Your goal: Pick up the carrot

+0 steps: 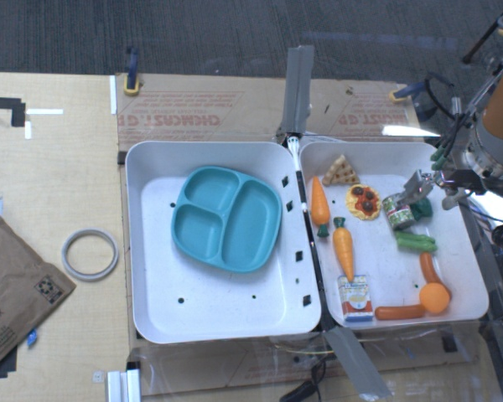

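Nearest, a small carton (354,296) stands by the right bin's (465,241) front wall. Just behind it lies the carrot (344,251), a second one (319,203) beyond. It looks like light, stiff, smooth plastic, best pinched across mid-body. Farther right, the pincer (417,193) sits low at a green can (398,212); I cannot tell its grip.

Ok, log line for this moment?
gripper: over can, right bin | grasp: unclear | carrots: lying at bin's left side, untouched | plate: left bin
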### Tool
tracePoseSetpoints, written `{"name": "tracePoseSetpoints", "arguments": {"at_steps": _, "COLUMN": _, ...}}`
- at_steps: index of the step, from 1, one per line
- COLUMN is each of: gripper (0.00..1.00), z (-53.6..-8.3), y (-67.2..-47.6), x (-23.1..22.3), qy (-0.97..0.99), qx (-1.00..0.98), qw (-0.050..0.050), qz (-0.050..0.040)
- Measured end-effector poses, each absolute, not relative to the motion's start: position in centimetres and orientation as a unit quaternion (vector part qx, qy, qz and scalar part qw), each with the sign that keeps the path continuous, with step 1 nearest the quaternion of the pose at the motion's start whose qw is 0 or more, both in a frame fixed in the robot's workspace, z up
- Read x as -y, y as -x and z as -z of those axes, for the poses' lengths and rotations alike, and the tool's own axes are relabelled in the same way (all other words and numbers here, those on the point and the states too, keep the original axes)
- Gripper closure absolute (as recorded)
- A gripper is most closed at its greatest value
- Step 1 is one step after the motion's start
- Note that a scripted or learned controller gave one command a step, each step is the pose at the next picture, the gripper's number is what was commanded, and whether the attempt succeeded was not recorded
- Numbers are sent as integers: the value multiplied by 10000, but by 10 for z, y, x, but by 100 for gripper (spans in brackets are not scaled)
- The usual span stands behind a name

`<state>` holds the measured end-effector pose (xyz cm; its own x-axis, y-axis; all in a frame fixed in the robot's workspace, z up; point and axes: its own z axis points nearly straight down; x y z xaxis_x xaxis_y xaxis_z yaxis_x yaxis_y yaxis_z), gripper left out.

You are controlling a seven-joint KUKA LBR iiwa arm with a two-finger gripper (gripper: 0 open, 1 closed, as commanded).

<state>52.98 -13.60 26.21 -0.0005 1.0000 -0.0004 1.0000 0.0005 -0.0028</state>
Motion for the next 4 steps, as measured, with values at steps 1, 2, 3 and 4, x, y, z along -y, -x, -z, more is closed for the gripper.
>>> {"name": "tracePoseSetpoints", "arguments": {"at_steps": 1, "gripper": 0, "z": -266, "y": -538, "x": 120, "qy": 7727, "qx": 6348, "qw": 2, "qz": -11}}
{"name": "tracePoseSetpoints", "arguments": {"at_steps": 2, "gripper": 0, "z": -190, "y": -520, "x": 69, "qy": 7451, "qx": 6669, "qw": 10, "qz": -14}}
{"name": "tracePoseSetpoints", "arguments": {"at_steps": 3, "gripper": 0, "z": -91, "y": -527, "x": 106, "qy": 6969, "qx": 7172, "qw": 5, "qz": -5}}
{"name": "tracePoseSetpoints", "arguments": {"at_steps": 4, "gripper": 100, "z": -99, "y": -526, "x": 107, "qy": 6985, "qx": 7156, "qw": 11, "qz": -13}}
